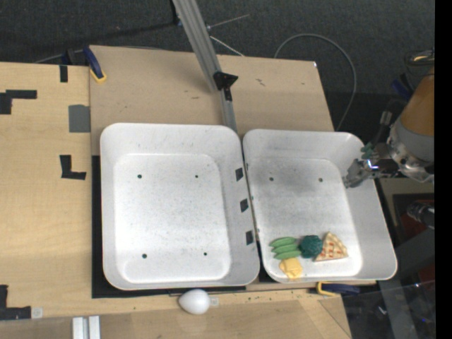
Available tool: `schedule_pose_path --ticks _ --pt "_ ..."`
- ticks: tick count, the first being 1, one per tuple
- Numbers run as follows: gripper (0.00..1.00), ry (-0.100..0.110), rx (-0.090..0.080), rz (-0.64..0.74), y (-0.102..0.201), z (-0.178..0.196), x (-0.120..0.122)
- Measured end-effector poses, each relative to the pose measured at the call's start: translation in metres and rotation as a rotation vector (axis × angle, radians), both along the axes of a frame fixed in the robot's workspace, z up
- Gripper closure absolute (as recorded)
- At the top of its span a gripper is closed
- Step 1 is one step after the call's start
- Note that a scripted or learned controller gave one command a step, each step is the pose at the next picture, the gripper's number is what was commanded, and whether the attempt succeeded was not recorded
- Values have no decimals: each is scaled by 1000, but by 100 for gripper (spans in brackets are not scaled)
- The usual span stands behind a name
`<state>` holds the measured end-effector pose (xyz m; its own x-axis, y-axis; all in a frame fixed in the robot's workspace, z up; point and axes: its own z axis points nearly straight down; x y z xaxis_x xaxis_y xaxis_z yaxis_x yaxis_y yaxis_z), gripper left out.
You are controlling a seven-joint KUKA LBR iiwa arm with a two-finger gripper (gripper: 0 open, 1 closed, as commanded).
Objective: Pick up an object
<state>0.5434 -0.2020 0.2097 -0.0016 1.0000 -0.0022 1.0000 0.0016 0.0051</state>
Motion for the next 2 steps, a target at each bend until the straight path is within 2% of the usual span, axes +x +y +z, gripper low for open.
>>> schedule_pose_path --ticks 1,2 --pt "100 0 0 0 0 53 1" --pt "100 6 3 4 46 55 -3"
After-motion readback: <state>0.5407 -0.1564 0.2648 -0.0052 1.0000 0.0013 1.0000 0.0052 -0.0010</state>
